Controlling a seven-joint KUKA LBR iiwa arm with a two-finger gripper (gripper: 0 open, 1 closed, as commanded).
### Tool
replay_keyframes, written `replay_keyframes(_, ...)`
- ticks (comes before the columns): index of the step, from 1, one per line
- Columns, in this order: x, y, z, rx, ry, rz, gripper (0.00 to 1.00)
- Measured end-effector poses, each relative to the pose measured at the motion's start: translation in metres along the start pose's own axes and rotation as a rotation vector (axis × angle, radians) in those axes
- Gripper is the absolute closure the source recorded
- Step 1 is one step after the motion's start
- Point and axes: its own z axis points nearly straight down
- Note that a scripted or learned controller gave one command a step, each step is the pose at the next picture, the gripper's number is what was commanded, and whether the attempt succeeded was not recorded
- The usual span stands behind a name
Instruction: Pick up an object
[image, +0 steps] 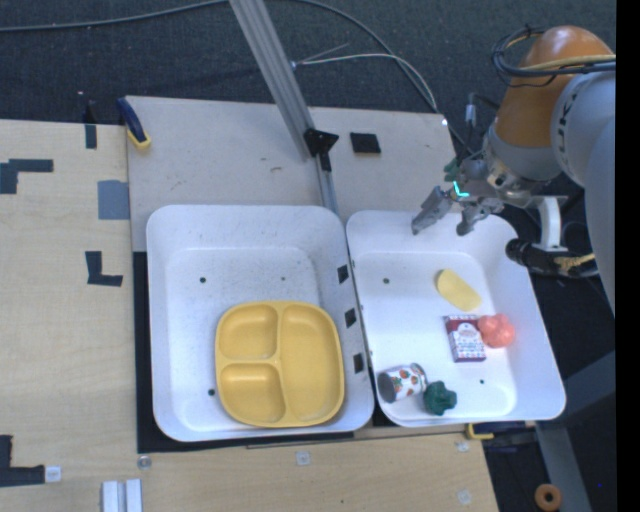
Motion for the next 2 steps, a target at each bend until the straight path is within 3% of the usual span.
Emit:
replay_keyframes(1, 0.000, 0.001, -0.003, -0.006, -0.001, -0.001, 0.00)
replay_keyframes(2, -0.009, -0.001, 0.046, -0.005, -0.003, 0.000, 0.00)
